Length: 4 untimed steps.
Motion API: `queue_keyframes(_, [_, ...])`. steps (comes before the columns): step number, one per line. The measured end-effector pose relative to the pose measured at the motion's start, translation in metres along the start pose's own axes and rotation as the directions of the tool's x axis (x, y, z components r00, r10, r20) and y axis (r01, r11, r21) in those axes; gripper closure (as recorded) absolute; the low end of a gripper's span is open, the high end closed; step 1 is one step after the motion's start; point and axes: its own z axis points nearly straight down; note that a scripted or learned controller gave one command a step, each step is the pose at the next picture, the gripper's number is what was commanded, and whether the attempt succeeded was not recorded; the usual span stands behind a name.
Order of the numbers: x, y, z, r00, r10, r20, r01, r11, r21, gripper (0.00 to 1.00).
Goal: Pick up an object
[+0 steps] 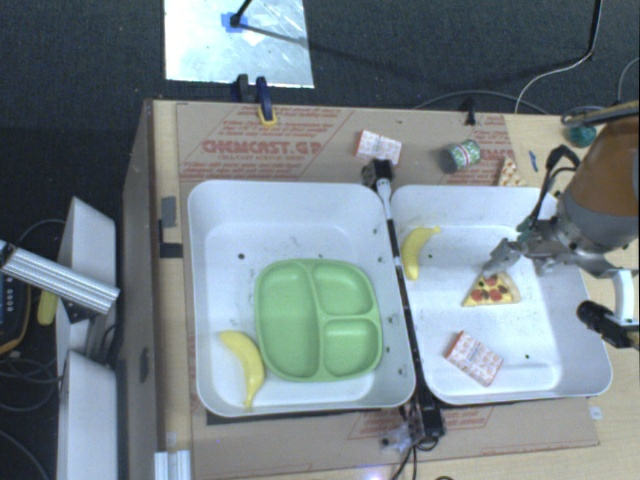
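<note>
1. The counter (300, 133) carries two shallow white bins side by side, and printed cardboard covers its far part.
2. The left bin (215, 228) sits toward the counter's left edge; the right bin (570, 363) sits toward its right edge, and their inner walls touch along the middle.
3. The arm (610, 183), grey with an orange band, comes in over the counter's right edge above the right bin's far right corner.
4. A green divided plate (318, 318) lies in the left bin, nearer its front right corner.
5. The fingers (500, 258) point down and left just above a pizza slice toy (490, 290) in the middle of the right bin; whether they are open or closed cannot be made out.
6. One banana (245, 365) lies at the left bin's front left, touching the plate's rim.
7. A second banana (414, 250) lies against the right bin's left wall.
8. A red and white packet (473, 357) lies near the right bin's front edge.
9. A small can (463, 155) lies on the cardboard by the counter's far edge.
</note>
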Motion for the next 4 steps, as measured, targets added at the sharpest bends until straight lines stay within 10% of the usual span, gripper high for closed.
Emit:
queue_keyframes(1, [0.038, -0.003, 0.028, 1.000, -0.002, -0.002, 0.002, 1.000, 0.004, 0.00])
queue_keyframes(2, [0.014, -0.011, 0.058, 1.000, 0.001, -0.001, -0.001, 1.000, 0.004, 0.00])
queue_keyframes(3, [-0.029, 0.019, -0.017, 1.000, 0.000, 0.001, 0.000, 1.000, -0.001, 0.00])
queue_keyframes(4, [0.010, 0.008, 0.033, 1.000, -0.002, -0.002, 0.002, 1.000, 0.004, 0.00])
